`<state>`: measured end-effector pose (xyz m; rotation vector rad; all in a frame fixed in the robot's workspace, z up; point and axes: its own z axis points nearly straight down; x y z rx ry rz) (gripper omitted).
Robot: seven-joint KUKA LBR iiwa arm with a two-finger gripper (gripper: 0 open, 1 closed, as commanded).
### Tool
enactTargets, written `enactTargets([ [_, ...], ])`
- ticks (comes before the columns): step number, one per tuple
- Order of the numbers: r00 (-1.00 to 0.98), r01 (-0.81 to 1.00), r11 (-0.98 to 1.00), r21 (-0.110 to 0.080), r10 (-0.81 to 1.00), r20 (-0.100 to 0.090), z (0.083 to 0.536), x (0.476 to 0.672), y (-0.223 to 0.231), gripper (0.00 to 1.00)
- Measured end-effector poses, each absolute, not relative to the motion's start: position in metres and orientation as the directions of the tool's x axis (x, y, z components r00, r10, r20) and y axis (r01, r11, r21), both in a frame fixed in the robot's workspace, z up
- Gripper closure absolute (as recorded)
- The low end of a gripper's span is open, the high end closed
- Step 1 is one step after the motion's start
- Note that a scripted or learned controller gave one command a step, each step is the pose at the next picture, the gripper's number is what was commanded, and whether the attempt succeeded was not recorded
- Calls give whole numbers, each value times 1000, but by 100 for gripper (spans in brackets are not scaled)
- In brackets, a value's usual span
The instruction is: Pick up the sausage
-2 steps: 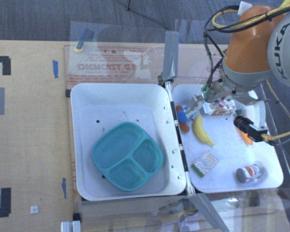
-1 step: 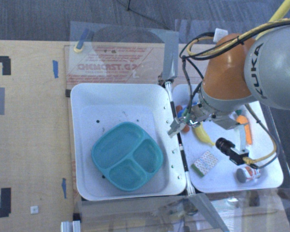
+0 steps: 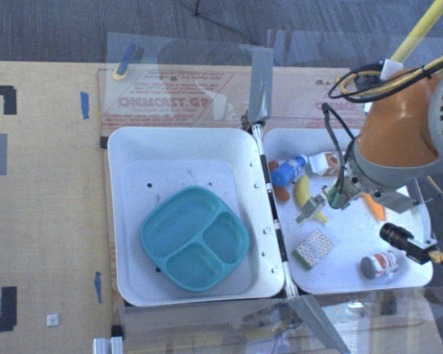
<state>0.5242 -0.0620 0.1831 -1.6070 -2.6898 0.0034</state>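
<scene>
The sausage (image 3: 281, 194) is a small reddish-orange piece lying in the right bin (image 3: 421, 275) close to its left wall, just below a blue bottle (image 3: 288, 172). A yellow banana (image 3: 302, 191) lies right beside it. My gripper (image 3: 314, 210) hangs low over the middle of the right bin, just right of and below the banana's lower end, a short way from the sausage. Nothing can be seen held in it. The arm's orange band and grey wrist cover the bin's upper right part.
The right bin also holds a white and orange tube (image 3: 325, 162), an orange carrot (image 3: 374, 207), a speckled sponge (image 3: 313, 248) and a small can (image 3: 381, 264). A teal divided plate (image 3: 195, 238) lies in the left bin (image 3: 133, 153).
</scene>
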Motion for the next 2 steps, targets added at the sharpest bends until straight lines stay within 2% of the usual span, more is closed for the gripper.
enactTargets([
  [1, -535, 845, 535, -2, 845, 2, 182, 564, -38, 0],
  [2, -620, 784, 620, -4, 784, 6, 182, 509, -37, 0],
])
